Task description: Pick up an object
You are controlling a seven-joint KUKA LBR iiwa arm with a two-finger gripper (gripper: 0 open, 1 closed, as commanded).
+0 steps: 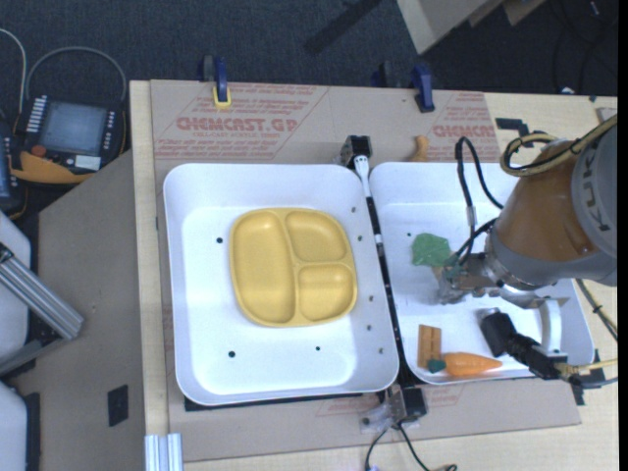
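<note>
Green leafy toy piece (pixel 428 249), the likeliest target, lies in the right bin (pixel 420 202), on its floor toward the wall shared with the left bin (pixel 196 263). Camera view: the arm (pixel 549 214) reaches in from the right and its gripper (pixel 453 287) hangs low over the right bin, just beside the green piece on the side nearer the front rim. From this slant I cannot tell whether it touches the piece, or whether the gripper is released or clenched, and I see nothing held in it. A toy carrot (pixel 474 365) and a small brown block (pixel 430 345) lie just beside one another at the front rim, apart from the green piece. A yellow divided plate (pixel 292 265) sits in the middle of the left bin and plays no part here. As I judge it, the step in hand is the approach to the grasp. To do it well I would centre the gripper over the green piece rather than at its edge and come straight down. The piece looks thin and flat, so a shallow descent risks closing on nothing. I would lift only once it is plainly pinched.
</note>
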